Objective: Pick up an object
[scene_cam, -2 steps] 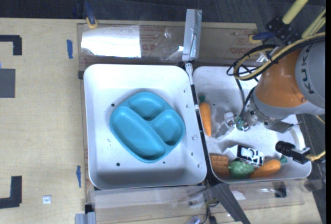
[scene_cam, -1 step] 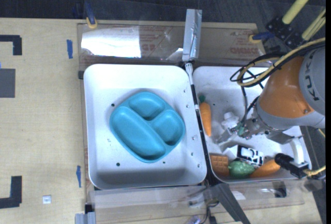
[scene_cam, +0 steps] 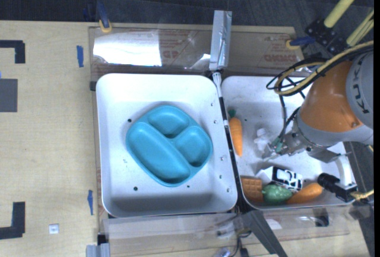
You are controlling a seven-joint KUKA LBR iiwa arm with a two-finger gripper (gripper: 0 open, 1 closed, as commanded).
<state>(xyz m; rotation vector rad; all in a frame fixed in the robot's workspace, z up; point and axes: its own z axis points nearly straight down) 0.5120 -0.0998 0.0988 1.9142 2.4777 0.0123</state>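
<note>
Toy food (scene_cam: 279, 190) below claw (scene_cam: 279, 146); arm (scene_cam: 332, 101) reads "KU".

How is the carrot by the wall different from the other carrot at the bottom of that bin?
The carrot by the wall stands up-and-down in the picture, alone beside the divider. The bottom carrot lies nearly sideways, crowded against a green toy. The wall carrot shows whole; the bottom one is partly hidden. Both are orange and sit in the right bin.

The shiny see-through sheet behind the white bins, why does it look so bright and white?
In the camera view, light glares off the clear plastic sheet behind the left white bin, washing that patch out. The blue divided plastic plate is evenly lit and sharp. The grey and orange arm casts a soft shadow in the right white bin.
</note>
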